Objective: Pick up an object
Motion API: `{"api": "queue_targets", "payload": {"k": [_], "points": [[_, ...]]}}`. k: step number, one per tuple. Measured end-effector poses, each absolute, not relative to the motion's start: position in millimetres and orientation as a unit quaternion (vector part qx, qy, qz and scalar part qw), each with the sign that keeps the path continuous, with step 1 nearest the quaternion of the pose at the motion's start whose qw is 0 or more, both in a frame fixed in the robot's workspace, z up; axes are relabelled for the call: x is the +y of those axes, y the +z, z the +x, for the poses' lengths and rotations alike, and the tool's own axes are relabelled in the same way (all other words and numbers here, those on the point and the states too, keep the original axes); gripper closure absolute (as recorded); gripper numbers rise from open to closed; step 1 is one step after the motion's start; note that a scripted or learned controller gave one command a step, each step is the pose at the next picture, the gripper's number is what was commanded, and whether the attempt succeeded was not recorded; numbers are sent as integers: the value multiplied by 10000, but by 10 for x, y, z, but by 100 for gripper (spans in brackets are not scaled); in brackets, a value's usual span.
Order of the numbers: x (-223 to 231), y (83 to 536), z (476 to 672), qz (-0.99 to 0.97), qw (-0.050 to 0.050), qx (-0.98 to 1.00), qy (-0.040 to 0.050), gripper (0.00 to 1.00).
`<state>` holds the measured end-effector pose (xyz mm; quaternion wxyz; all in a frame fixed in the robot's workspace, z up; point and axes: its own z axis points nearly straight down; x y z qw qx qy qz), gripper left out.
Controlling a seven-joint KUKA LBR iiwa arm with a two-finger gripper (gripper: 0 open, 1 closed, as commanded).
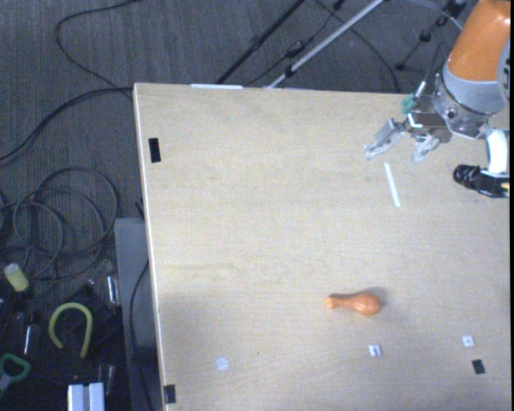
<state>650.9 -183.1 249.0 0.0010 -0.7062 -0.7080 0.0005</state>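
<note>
An orange, pear-shaped object point(356, 303) lies on its side on the tan bench top point(257, 229), toward the front right. My gripper point(400, 150) hangs at the far right, well behind the orange object and apart from it. Its fingers are spread open with nothing between them. A thin white stick point(392, 184) lies on the surface just in front of the gripper.
Small markers point(374, 349) dot the front right of the bench, and a black tab point(154, 150) sits near its left edge. Cables and tools point(60, 315) lie on the floor to the left. A black fitting point(480, 178) juts out beside the wrist.
</note>
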Motion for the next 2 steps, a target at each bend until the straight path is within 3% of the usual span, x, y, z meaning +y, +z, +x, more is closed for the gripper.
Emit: {"api": "queue_targets", "payload": {"k": [1,2], "points": [[-2227,1925,6680,-6717,-4,-7408,20,0],[-2222,1792,6687,-6636,-3,-7481,20,0]]}}
